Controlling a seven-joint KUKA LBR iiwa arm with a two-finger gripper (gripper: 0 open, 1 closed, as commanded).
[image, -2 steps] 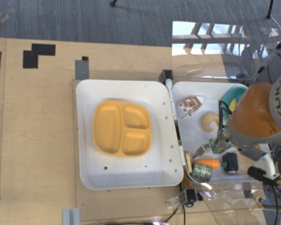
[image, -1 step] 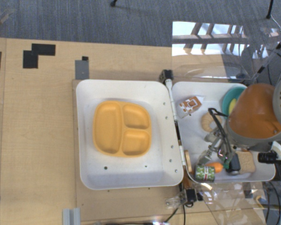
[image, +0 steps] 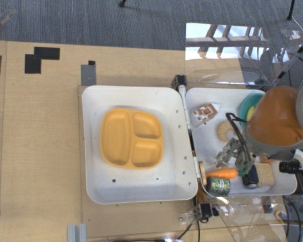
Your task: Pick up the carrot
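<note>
A yellow divided plate (image: 132, 137) lies in the left bin (image: 96, 185). In the right bin (image: 207, 97), the carrot (image: 222, 174) lies near the front left corner, touching a green can (image: 218, 185). The gripper (image: 234, 154) hangs just above the carrot; its state I cannot tell.

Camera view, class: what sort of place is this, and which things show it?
Probably a robotics lab test bench. A robot arm reaches over two white bins on a wooden bench; one holds a yellow divided plate, the other toy food such as a carrot.
</note>
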